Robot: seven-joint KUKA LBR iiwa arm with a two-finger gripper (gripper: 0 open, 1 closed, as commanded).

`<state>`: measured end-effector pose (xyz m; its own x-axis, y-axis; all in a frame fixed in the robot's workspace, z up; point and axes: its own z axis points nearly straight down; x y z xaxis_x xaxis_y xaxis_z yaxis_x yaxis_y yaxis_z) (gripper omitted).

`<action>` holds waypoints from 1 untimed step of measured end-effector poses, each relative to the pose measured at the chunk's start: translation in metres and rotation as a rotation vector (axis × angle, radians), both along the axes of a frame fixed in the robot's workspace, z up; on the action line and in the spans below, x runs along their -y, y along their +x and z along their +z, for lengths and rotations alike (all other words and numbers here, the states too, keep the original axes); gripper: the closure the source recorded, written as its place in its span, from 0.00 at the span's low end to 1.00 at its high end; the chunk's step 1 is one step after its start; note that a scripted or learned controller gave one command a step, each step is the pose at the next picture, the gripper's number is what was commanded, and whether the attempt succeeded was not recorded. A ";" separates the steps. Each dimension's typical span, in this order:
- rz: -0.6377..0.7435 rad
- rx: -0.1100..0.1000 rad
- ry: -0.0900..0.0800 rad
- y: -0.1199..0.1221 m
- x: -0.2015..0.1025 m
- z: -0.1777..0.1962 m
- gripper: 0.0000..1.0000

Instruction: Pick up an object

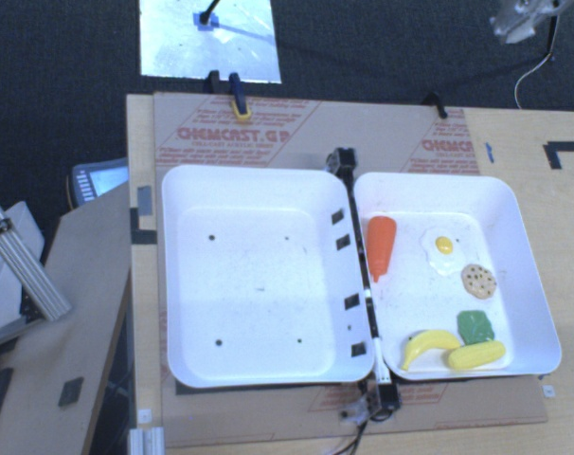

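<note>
The right bin point(519, 245) holds several toy foods. An orange carrot point(379, 246) lies along its left wall. A fried egg point(443, 251) sits near the middle, with a round cookie point(478, 280) just right of it and lower. A green piece point(475, 325), a yellow banana point(427, 345) and a yellow oblong piece point(475, 354) cluster at the front. My gripper point(526, 8) is a pale grey blur at the top right corner, far behind the bins and away from every object.
The left bin point(249, 273) sits beside the right one, with black clips point(349, 245) along their shared wall. A shiny metal sheet point(209, 27) lies behind the bench. A thin cable point(538, 64) hangs below the gripper.
</note>
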<state>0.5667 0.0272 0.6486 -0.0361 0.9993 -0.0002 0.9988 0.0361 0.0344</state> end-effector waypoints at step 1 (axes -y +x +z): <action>0.002 0.003 0.000 0.000 0.000 0.011 1.00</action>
<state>0.5667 0.0270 0.6600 -0.0381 0.9993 -0.0004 0.9986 0.0380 0.0378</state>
